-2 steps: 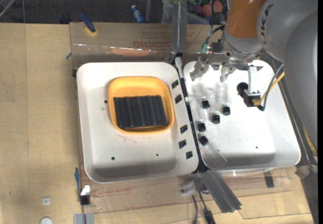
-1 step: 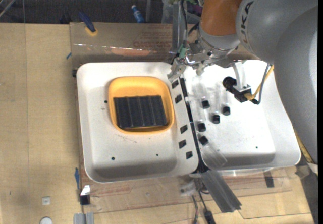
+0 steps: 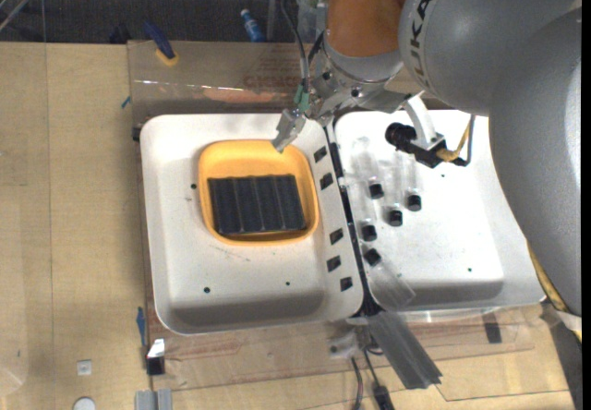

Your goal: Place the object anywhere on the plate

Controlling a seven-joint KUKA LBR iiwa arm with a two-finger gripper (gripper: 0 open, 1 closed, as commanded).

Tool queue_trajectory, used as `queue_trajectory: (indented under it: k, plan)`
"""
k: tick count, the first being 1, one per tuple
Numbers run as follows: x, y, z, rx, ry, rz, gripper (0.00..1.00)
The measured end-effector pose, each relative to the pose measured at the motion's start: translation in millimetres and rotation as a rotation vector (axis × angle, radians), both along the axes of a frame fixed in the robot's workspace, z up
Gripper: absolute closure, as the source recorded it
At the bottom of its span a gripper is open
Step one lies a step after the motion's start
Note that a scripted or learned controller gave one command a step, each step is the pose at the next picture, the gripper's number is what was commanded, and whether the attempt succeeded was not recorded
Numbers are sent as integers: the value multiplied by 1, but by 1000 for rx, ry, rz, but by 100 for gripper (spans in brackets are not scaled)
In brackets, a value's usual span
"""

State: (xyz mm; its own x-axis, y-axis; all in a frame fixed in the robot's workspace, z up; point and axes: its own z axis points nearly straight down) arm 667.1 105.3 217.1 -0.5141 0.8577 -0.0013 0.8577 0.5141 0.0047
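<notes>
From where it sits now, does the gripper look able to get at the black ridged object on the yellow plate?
Probably yes: the gripper hangs by the yellow plate's far right corner, with nothing over the black ridged object.

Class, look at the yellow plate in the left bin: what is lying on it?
A dark ribbed rectangular object lies flat on the yellow plate, covering most of its middle. The plate surface beneath it is hidden; the rim shows all around.

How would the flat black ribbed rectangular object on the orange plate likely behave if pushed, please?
The flat black ribbed rectangular object lies flat, so it probably slides rather than rolls or tips. The square orange plate's raised rim would likely stop it. It looks stiff.
</notes>
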Motion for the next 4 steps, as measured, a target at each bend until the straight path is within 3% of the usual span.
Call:
queue_trajectory:
  k: [1, 2, 3, 4]
  plan:
    - [0, -58, -31, -1, 6, 5, 0]
    - [0, -42, -13, -1, -2, 278, 0]
    - [0, -43, -13, -1, -1, 278, 0]
    - [-9, -35, 17, -1, -2, 237, 0]
